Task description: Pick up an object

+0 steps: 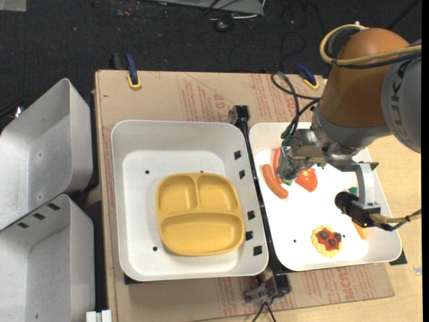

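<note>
Camera view. Looks down on two white bins side by side. Finds the gripper (293, 165) low inside the right bin (382, 250), near the wall between the two bins. Too dark and crowded there to see well, so cannot tell if wide or narrow. Sees nothing clearly held.

Finds the nearest toy, an orange sausage (273, 180), just beside the gripper, down and to the left in the picture. Lies flat on the bin floor. Runs long from upper left to lower right, with the upper end close under the gripper. Seems to touch the gripper there, or nearly so; hard to be sure.

Spots a red toy pepper (307, 179) just on the other side, down and to the right. Leaves the gripper sitting between the two, above them in the picture. Spots a thin orange piece (276, 157) just to the left too.

Sees a small toy pizza (327, 240) well apart, toward the front of the same bin. Sees a yellow tray (200, 213) alone in the left bin (127, 139), far from the arm.

Calls for a short move down and left to get over the middle of the sausage, then a grab across the thin way, not along the long way.
</note>
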Robot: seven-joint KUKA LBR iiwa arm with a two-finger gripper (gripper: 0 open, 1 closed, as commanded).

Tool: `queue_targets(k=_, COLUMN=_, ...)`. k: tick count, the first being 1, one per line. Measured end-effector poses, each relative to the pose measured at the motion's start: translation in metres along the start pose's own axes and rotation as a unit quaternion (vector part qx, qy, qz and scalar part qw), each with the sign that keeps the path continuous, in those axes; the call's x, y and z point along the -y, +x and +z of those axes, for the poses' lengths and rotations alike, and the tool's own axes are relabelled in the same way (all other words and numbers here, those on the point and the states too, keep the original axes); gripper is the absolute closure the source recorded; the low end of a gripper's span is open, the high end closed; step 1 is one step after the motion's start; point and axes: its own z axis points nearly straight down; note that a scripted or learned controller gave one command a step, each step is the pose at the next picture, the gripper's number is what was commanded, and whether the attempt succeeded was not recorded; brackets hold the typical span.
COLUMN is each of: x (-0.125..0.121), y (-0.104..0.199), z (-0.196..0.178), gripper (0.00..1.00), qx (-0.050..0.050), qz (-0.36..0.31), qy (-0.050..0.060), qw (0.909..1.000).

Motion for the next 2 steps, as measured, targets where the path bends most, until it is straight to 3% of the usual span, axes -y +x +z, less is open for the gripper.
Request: queue_targets(k=2, x=-0.018, y=0.107, z=0.022, gripper=1.00, qx=0.001, qz=0.000, qy=-0.001, qw=1.0000)
